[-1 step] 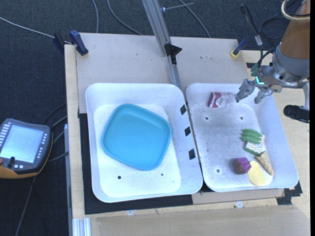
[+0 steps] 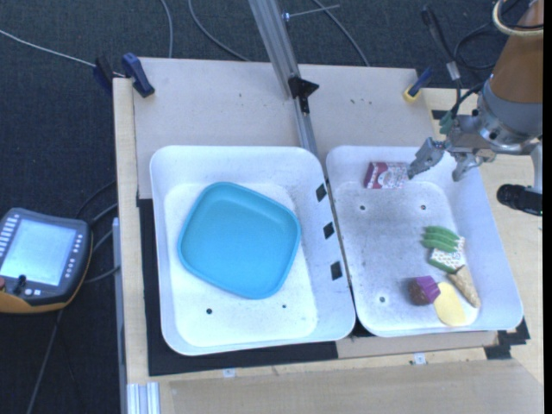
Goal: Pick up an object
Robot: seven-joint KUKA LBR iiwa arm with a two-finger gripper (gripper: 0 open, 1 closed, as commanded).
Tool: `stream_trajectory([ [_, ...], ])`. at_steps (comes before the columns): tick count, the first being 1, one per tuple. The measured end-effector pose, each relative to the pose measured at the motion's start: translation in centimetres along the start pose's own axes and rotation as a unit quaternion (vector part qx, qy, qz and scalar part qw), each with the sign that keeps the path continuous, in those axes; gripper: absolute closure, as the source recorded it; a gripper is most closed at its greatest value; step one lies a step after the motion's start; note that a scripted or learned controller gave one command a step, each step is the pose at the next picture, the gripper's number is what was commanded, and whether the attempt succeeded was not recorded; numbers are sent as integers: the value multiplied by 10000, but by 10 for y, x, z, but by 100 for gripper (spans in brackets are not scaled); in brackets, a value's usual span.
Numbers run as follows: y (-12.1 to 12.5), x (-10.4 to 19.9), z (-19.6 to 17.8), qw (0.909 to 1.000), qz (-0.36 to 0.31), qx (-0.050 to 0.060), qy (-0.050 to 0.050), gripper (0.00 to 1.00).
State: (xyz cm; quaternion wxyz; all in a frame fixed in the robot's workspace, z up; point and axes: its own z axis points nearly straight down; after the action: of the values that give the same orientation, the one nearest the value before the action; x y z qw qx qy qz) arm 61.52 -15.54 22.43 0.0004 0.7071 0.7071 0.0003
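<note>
While the worktop [image 2: 216, 102] carried both bins across the middle of the frame, the pick looked barely begun, with nothing lifted. The left bin [image 2: 168, 175] held a large blue plate [image 2: 239, 239] lying flat. The right bin [image 2: 487, 231] held all the small candidates. The arm [image 2: 517, 67] reached in at the upper right, and its end effector [image 2: 442, 162] hung over that bin's upper edge with its two fingers spread apart and nothing between them. One finger [image 2: 422, 159] pointed toward a small red and white packet [image 2: 383, 176] at the top of the right bin, tip just beside it; whether it touched could not be told. At the bin's lower right lay a cluster: a green piece [image 2: 441, 235] above a pale speckled block [image 2: 447, 257], a tan wedge [image 2: 464, 285], a yellow disc [image 2: 449, 307] and a purple lump [image 2: 422, 290] close together. By my reading the approach was done, and the closing, gripping and lifting all remained, with the packet the likeliest target
</note>
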Motion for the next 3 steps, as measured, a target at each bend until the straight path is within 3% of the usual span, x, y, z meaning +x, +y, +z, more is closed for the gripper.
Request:
stream_trajectory([
  [3, -7, -2, 131, 10000, -2, 21, 4, 0],
])
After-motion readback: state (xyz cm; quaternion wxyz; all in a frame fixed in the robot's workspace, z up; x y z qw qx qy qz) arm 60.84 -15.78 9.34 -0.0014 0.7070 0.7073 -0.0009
